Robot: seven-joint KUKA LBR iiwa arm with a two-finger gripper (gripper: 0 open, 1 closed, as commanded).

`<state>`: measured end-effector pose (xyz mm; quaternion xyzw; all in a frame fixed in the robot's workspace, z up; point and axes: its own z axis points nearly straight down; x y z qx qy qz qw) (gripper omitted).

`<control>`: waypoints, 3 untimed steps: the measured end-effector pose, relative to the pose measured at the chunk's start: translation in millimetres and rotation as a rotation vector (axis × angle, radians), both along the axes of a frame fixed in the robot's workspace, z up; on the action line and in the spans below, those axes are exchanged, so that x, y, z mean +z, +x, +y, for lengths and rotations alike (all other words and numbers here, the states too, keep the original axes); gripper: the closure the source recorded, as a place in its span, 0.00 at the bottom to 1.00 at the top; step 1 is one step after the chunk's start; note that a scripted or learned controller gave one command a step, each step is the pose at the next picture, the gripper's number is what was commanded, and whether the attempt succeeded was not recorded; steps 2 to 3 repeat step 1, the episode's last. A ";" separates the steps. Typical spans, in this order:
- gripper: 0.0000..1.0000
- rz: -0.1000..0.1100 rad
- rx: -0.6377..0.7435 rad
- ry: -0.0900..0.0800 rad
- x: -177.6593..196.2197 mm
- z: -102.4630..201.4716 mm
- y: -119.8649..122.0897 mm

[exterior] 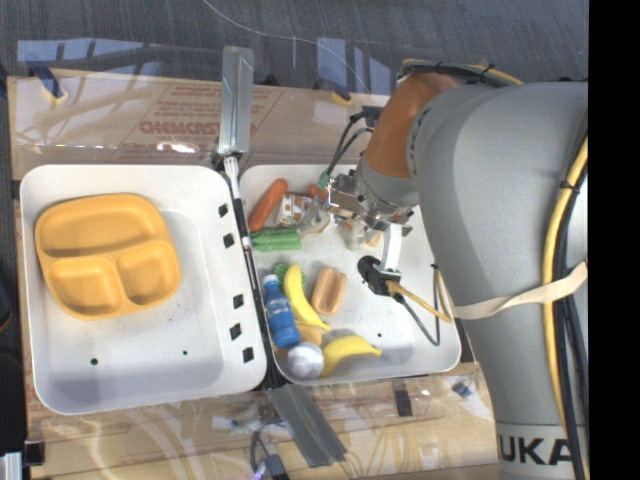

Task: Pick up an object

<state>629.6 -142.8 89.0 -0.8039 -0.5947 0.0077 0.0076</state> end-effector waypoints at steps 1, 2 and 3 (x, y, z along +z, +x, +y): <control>0.00 0.020 0.067 -0.008 -2.3 29.3 16.6; 0.00 0.020 0.067 -0.008 -2.3 29.3 16.6; 0.00 0.020 0.067 -0.008 -2.3 29.3 16.6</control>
